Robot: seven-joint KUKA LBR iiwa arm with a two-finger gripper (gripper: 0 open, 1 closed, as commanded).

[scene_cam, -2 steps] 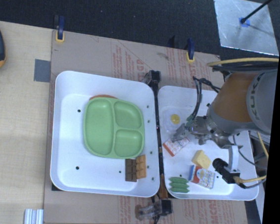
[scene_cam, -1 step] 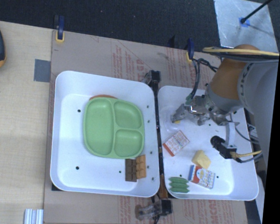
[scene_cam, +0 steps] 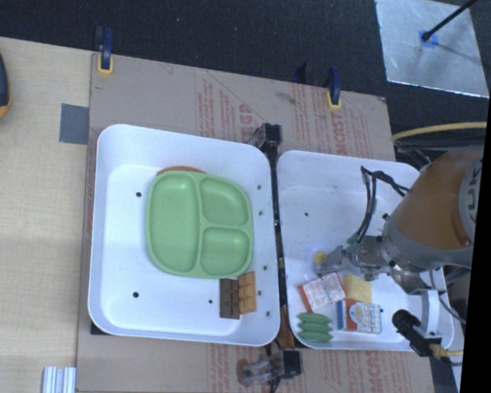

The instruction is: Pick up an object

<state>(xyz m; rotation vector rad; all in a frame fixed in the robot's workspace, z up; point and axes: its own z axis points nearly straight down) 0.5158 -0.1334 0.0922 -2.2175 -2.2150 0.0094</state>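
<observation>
Camera view gives you a pale wooden bench point(scene_cam: 23, 238) with a brown cardboard sheet point(scene_cam: 195, 99) laid over it, pinned at the far edge by two blue-and-yellow clamps point(scene_cam: 105, 50). Take the left bin point(scene_cam: 103, 307) as your landmark. Inside it lies a green divided plate point(scene_cam: 199, 224), with an orange rim peeking out behind it, and a brown block point(scene_cam: 238, 295) sits just beside the plate's near corner. Touching the left bin's right wall is the right bin point(scene_cam: 317, 177), and the pickable clutter is gathered in its near part: a red-and-white packet point(scene_cam: 322, 291), a yellow piece point(scene_cam: 358, 288), a green ridged item point(scene_cam: 314, 328) and a small printed carton point(scene_cam: 365, 317). The gripper point(scene_cam: 336, 260) hangs over that cluster at the end of the grey-and-orange arm point(scene_cam: 431, 215) (you cannot tell from this angle how its jaws stand). Beyond the bench, dark carpet point(scene_cam: 230, 11) carries a pale floor patch point(scene_cam: 432, 41).
</observation>
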